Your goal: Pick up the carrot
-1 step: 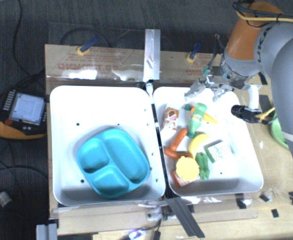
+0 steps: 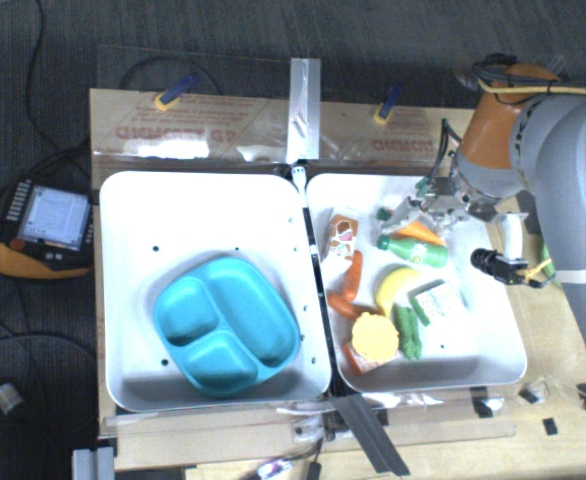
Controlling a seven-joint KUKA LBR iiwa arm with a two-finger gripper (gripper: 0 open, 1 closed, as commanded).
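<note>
Orange carrot (image 2: 415,234) lies at the far side of the right bin (image 2: 493,353), directly under the gripper (image 2: 425,208).
The fingers look spread to either side of it, nothing pinched yet. Just beside it lies a green bottle (image 2: 420,253). It is probably a light, stiff plastic toy, smooth and tapered, so a grip across the thicker middle should slip least.

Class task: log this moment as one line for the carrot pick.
task: pick carrot | gripper: over right bin, just above carrot | carrot: in bin, not seen held | status: ongoing
</note>
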